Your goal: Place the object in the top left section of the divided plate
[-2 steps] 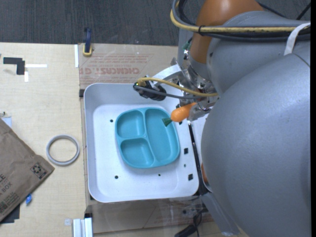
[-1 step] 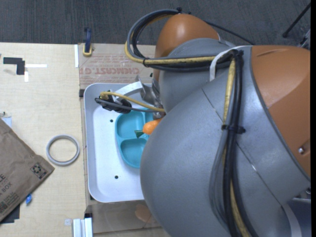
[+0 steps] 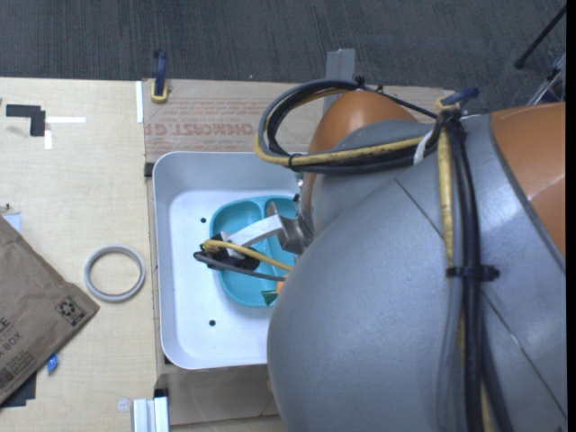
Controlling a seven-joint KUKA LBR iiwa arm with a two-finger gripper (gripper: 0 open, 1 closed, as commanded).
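Note:
A teal divided plate (image 3: 236, 220) lies in the middle of the left white bin (image 3: 184, 331); the arm covers its right part. My gripper (image 3: 290, 230) hangs low over the plate's upper middle, close to the ridge between sections. The arm's grey body hides most of it. A small orange bit (image 3: 278, 287) peeks out at the plate's lower right edge, right against the arm; what it is cannot be made out. Nothing is visibly held.
The big grey and orange arm (image 3: 423, 277) fills the right side and covers the right bin. A grey tape ring (image 3: 114, 272) and a brown cardboard box (image 3: 31, 318) lie on the bench to the left of the bin.

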